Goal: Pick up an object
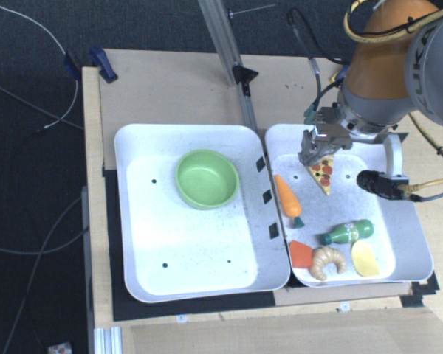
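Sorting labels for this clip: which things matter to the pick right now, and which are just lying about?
In play: gripper, pizza slice directly beneath it, right bin.

Lying about: carrot, green bottle, croissant, yellow piece, red piece, green bowl, left bin.

The desk [170,80] is a pale tan board, set on a dark carpeted floor [29,161]. Two shallow white bins rest directly on it, side by side and touching along their inner edges: the left bin [133,198] is the larger, the right bin [410,234] sits toward the desk's right edge. A black mat [118,301] shows beneath them (visible along the left bin's left and lower rims, and at the lower right corner). A blue clamp [102,63] grips the desk's far left corner, and a slanting metal rail [225,39] meets the desk at its far edge, ending between the bins.
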